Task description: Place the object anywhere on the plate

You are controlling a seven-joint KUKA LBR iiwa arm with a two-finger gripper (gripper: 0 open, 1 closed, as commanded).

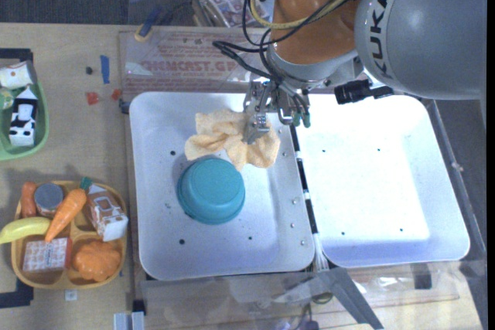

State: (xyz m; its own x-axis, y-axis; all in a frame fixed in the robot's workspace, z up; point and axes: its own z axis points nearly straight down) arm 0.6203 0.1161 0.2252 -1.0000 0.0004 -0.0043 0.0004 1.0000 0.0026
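1. camera view, the bins: two shallow white bins sit side by side; the left bin [158, 243] bears the goods, the right bin [387, 189] lies beside it, the two rims touching along the middle.
2. camera view, the task's things: a crumpled yellow cloth [220, 139] lies in the upper middle of the left bin. a blue plate [211, 189], round and looking rather like an upturned bowl, sits just below it, its upper rim touching or overlapping the cloth's lower edge.
3. camera view, the claw: the gripper [257, 127] hangs from the grey arm [433, 19] over the cloth's right end, fingertips down at the fabric. i cannot tell whether the fingers are parted or closed, nor whether any cloth is pinched between them.
4. the relation that counts: the cloth's long axis runs roughly left to right, and the claw is at its right end. the plate lies down and to the left of the claw, near but offset.
5. judgement: the step in hand looks like the grasp of the cloth; the carry to the plate would be a short one, down-left.
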